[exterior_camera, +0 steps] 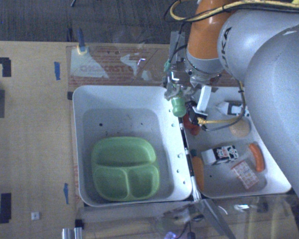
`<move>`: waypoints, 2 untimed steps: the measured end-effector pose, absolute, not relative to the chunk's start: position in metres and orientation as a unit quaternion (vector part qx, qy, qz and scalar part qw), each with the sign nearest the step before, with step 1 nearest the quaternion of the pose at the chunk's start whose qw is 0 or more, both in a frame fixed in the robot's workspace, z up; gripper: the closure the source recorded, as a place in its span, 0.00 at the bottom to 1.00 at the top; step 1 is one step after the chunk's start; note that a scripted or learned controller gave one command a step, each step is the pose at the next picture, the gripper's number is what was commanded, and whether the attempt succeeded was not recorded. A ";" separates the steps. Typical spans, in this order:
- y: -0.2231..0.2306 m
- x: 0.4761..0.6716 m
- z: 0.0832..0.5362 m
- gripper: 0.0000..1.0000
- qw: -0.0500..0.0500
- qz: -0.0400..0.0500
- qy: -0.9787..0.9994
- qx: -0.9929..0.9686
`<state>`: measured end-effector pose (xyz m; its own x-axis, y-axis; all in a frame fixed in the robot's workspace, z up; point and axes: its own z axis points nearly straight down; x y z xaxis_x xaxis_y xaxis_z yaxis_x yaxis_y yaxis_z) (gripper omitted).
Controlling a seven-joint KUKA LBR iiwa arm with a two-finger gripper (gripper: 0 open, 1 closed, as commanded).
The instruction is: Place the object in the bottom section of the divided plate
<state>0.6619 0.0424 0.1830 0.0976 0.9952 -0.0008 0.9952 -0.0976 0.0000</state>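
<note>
Gripper: the two-finger gripper (178, 99) on the grey arm hangs over the seam between the two shallow white bins, its fingers pinching a small pale-green rounded object (178, 106).
Object position: the green piece sits just below the fingers, above the left bin's right rim (175, 114), well apart from the plate.
Object axis: its long axis appears to run up and down in the view, roughly in line with the fingers, with the rounded end pointing toward the near edge; its exact tilt is too small to tell.
Plate: the green plastic divided plate (124, 168) lies flat on the floor of the left bin (84, 128), one wide section on the far side and two smaller sections on the near side.
Step in hand: likely the carry from the right bin (274, 183) toward the plate.
Doing it well: the arm should probably stay high enough to clear the rim, travel left and toward the near edge, and lower only once centred over the bottom section, away from the dividing ridges.
Risk: a thin pinch on a rounded piece could slip if the move is abrupt.
Right bin clutter: a small red item (192, 126), an orange sausage-shaped piece (257, 156) and a patterned card (244, 173) lie there.
</note>
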 end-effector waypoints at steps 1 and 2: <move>0.100 0.603 0.139 1.00 -0.002 -0.003 0.620 0.784; 0.124 0.534 0.198 1.00 -0.002 -0.004 0.562 0.827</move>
